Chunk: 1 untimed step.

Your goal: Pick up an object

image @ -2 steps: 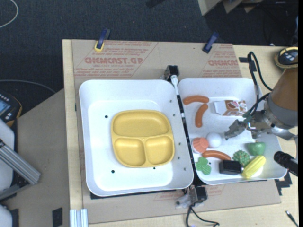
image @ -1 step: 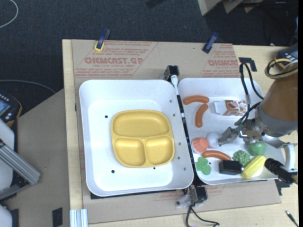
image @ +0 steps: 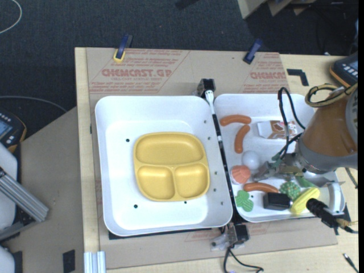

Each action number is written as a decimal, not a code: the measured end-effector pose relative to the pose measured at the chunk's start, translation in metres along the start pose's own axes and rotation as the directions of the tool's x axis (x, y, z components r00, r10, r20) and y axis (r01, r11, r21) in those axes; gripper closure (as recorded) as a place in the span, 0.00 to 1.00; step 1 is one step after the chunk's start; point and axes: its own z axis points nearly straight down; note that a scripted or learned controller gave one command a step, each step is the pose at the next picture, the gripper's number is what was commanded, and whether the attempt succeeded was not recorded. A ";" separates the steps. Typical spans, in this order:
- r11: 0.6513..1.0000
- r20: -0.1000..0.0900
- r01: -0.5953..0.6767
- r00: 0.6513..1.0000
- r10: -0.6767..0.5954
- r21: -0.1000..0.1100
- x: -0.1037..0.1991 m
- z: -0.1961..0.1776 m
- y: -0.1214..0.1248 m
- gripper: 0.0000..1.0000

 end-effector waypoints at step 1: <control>1.000 0.003 -0.001 1.000 0.001 -0.006 -0.001 -0.013 0.001 1.00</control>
